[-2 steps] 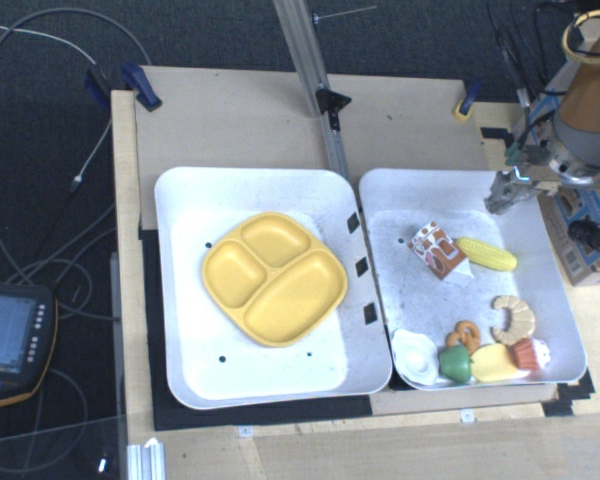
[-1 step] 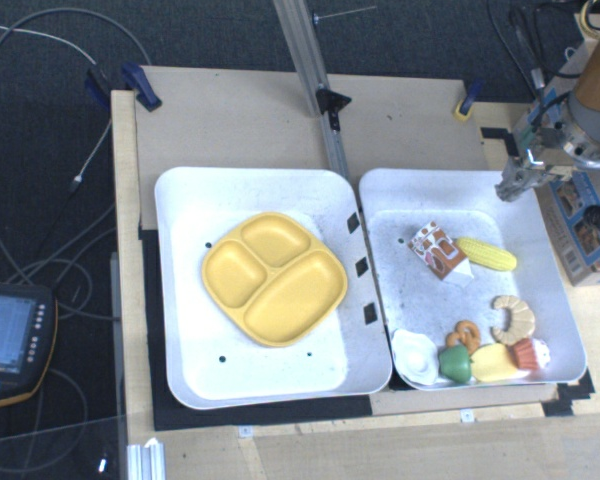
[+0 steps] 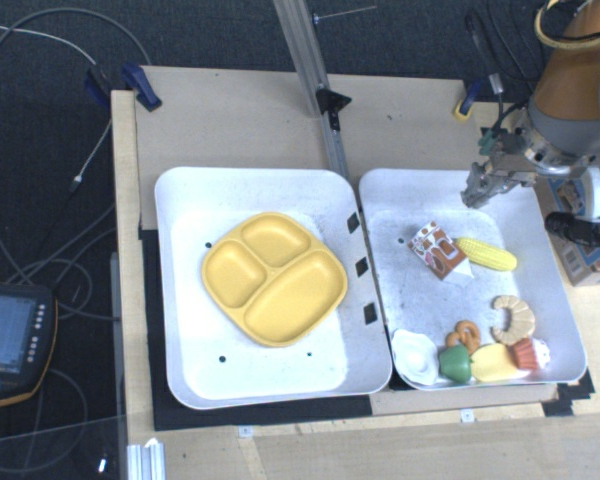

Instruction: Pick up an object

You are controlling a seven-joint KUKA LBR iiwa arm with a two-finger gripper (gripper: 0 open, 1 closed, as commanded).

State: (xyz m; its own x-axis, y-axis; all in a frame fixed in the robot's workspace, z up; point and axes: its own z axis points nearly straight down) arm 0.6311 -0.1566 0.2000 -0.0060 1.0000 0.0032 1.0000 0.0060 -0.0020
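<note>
**Grey arm poised at the far rim of the right bin**

Wooden and pale, the tabletop (image 3: 240, 118) carries two shallow white bins side by side. The left bin (image 3: 180, 268) sits well to the left of the tool and holds a yellow divided plate (image 3: 275, 278) with three compartments, lying flat near its middle. The right bin (image 3: 400, 203) lies directly under and in front of the tool. The arm (image 3: 570, 78), grey with an orange band, reaches in from the right, and its tool (image 3: 483, 190) hangs over the bin's far right corner, close to the rim. Whether its fingers are spread or closed I cannot tell; nothing is seen between them.

The objects to pick all lie nearer the camera than the tool. A small red-and-white carton (image 3: 438, 251) rests just in front of it and slightly left, with a yellow corn cob (image 3: 487, 255) touching or just beside the carton on its right. Farther forward lies a tan croissant-like piece (image 3: 513, 316). Along the near rim, well apart from the tool, cluster a white shell-like piece (image 3: 413, 353), a small brown pretzel (image 3: 463, 334), a green item (image 3: 456, 364), a pale yellow item (image 3: 494, 363) and a small red item (image 3: 525, 353).
</note>
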